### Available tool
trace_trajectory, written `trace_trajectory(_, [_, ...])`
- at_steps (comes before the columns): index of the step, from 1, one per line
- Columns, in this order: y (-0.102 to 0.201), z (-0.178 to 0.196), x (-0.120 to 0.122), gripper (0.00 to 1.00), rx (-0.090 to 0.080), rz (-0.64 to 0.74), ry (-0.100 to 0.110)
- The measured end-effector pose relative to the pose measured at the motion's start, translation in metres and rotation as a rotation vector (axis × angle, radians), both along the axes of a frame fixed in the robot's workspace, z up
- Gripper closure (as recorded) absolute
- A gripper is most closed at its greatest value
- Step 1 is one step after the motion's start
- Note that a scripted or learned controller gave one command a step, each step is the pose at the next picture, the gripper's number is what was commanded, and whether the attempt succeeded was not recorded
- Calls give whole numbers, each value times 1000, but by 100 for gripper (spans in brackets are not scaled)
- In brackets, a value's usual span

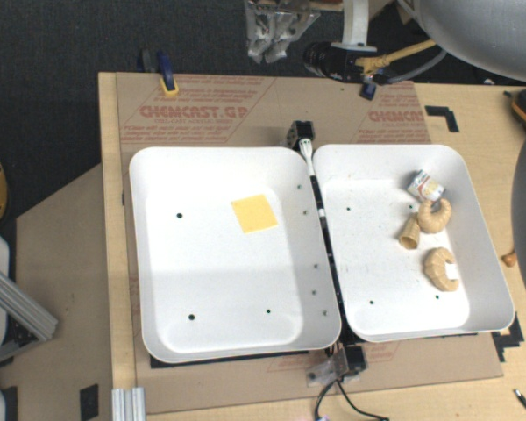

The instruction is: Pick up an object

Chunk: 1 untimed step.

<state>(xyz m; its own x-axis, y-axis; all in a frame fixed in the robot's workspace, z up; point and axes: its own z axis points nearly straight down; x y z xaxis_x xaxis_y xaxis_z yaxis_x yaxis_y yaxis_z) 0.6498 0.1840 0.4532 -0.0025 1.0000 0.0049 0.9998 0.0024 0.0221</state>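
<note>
A flat yellow square [254, 213] lies in the left bin [145, 261], a little above its middle. The right bin [368, 323] holds a small white and grey piece [425, 185] and three tan lumps: one curled [435, 217], one small cone-like [408, 234] and one larger with a white patch [441, 268], all grouped on its right side. My gripper [270, 40] hangs at the top of the view, beyond the far edge of the bench and well away from both bins. Nothing shows in it.
The bins sit side by side on a brown board [245, 103], joined by a black clip [300, 134] at the far seam. A blue-and-yellow clamp [167, 73] grips the board's far left edge. Cables and a black fitting [333, 60] lie near the gripper.
</note>
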Motion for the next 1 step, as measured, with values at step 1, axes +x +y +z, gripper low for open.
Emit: trace_trajectory(1, [34,-114,13,100,-7,1,33])
